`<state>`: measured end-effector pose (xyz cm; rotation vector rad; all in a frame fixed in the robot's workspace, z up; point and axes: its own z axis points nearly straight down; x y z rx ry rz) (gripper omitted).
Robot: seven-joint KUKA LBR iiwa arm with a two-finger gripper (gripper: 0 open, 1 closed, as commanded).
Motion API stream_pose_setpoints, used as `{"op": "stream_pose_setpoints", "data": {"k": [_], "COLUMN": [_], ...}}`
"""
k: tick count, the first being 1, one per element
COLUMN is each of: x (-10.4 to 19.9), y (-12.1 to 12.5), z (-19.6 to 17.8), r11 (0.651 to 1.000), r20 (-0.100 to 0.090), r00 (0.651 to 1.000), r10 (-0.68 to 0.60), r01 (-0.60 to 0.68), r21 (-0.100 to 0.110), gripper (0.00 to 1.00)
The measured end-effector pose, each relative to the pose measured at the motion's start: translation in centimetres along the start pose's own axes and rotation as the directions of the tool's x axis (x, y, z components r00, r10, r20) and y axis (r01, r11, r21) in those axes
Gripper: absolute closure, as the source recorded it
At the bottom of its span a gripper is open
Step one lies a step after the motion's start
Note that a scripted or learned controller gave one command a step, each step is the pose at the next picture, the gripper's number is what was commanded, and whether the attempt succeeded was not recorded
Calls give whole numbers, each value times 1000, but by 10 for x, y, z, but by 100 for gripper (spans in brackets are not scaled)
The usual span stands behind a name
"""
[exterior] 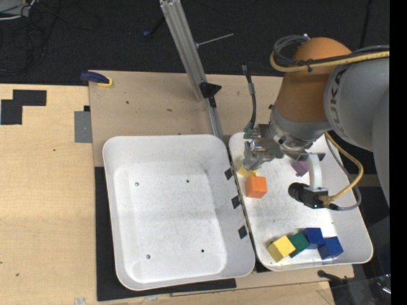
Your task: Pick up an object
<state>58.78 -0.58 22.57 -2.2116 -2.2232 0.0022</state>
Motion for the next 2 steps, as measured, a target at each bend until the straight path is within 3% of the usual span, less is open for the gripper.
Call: {"op": "stream_pose_setpoints", "data": {"k": [2], "x": [103], "y": [-12], "z": [-6], "r11": [1000], "r20": [1], "r00": [1000], "r10": [0], "r01": [0], "r21": [-3], "gripper": [100]}}
